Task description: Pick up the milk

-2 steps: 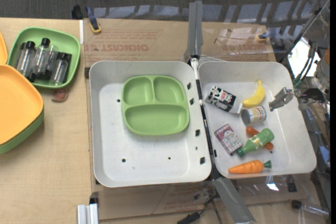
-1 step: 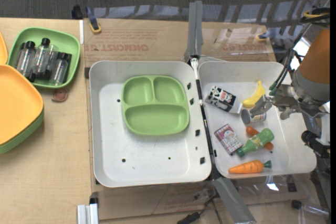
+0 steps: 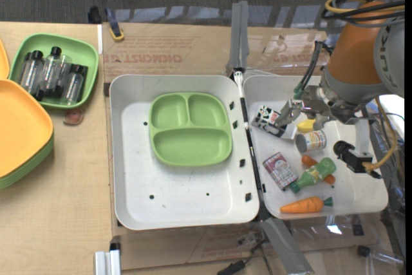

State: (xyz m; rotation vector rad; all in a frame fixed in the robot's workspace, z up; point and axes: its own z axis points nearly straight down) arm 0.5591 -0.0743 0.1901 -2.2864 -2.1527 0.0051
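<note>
The milk (image 3: 269, 120) is a small white carton with black cow patches. It lies on its side in the upper left part of the right bin (image 3: 367, 203). My gripper (image 3: 293, 111) hangs low at the carton's right end, very close to it or touching it. I cannot tell whether the carton is between the jaws. The grey arm with its orange band comes in from the upper right.
Near the milk lie a yellow piece (image 3: 307, 126), a small can (image 3: 312, 141), a red-and-white packet (image 3: 280, 170), a green bottle (image 3: 314, 175) and a carrot (image 3: 302, 205). A green divided plate (image 3: 190, 128) sits in the left bin (image 3: 129, 196). Further left stand a green tray of vials (image 3: 55, 71) and orange plates (image 3: 22, 135).
</note>
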